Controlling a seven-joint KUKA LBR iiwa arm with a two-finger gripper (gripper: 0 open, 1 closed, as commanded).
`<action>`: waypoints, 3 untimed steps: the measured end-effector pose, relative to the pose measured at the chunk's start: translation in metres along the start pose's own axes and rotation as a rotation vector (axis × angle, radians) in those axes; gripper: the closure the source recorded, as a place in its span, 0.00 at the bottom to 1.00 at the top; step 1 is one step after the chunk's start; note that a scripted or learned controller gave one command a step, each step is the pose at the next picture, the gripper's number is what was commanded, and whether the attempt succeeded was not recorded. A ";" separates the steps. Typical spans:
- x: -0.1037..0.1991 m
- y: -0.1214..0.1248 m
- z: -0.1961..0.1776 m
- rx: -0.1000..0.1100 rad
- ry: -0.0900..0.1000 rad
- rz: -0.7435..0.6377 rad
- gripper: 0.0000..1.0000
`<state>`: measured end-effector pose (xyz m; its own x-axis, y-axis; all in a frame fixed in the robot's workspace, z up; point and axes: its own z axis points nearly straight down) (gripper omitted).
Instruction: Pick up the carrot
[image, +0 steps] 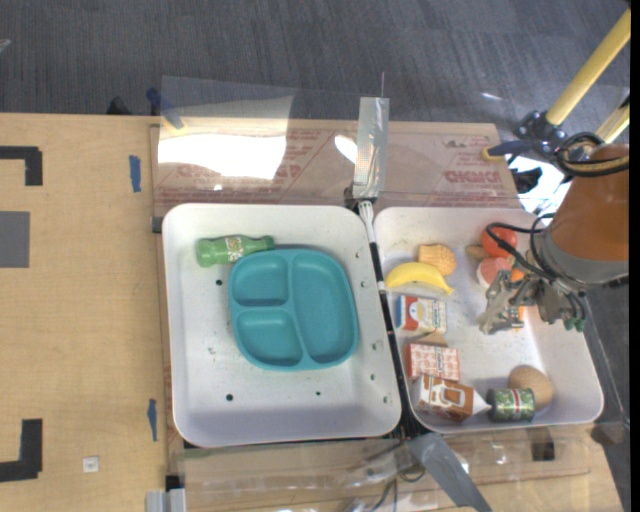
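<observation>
Carrot: an orange-red piece in the right bin, lying toward that bin's 1 o'clock corner, partly hidden by the arm's cabling. A paler orange-pink piece lies just beside it at 6 o'clock; whether this is part of the carrot cannot be told.

Gripper: poised over the right bin at 6 o'clock from the carrot, close to it, its metal fingers pointing down to the bin floor. Nothing can be seen between them, and whether they are spread or closed cannot be told. The arm, with its orange band, comes in from 3 o'clock.

Other contents of the right bin: at 9 o'clock from the carrot, an orange-tan food piece; just below that, a banana; below the banana, a small white carton, then a red-and-white packet and a brown carton. Toward the bin's 5 o'clock corner, a green can lies on its side, touching a tan rounded item.

Left bin: a teal divided plate sits near the centre; a green bottle lies on its side at the plate's 11 o'clock, just beside its rim.
</observation>
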<state>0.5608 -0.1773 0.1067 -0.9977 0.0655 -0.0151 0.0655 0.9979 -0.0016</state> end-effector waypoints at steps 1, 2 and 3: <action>-0.008 0.041 -0.059 -0.001 0.005 0.245 1.00; 0.002 0.084 -0.094 -0.002 0.005 0.047 1.00; 0.083 0.093 -0.147 -0.001 0.007 0.144 1.00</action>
<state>0.4817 -0.0788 0.2522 -0.9780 0.2083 -0.0080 0.2083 0.9781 0.0013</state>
